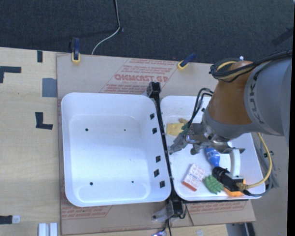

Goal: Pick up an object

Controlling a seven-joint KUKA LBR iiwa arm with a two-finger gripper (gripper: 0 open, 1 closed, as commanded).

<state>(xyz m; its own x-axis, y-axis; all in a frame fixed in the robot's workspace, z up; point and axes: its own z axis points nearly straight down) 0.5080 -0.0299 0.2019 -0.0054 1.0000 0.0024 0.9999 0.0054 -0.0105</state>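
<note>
So the arm (244, 101) came in from the right and hung over the right bin (179, 105), covering a good chunk of it. The gripper (185, 144) sat low over the left half of that bin, close to the black strip (159, 135) between the 2 bins. Honestly couldn't tell whether the pincer was apart or together, since the wrist blocked too much of it, and I couldn't see anything clamped in it either.

All the pickable stuff lay in the right bin. A pale yellow piece (174, 128) sat just up and left of the gripper, near the divider. A small blue object (212, 155) was tucked right under the wrist, partly hidden. Toward the front edge there was a white and red box (194, 176), lying flat and tilted a bit, with a green piece (213, 184) just beside it on the right. All 4 rested on the bin floor.

The left bin (69, 136) sat right next to it. Both bins were on a cardboard sheet (134, 76) with red print, held to the wooden bench (21, 149) by 2 clamps (75, 50) at the far edge.
</note>
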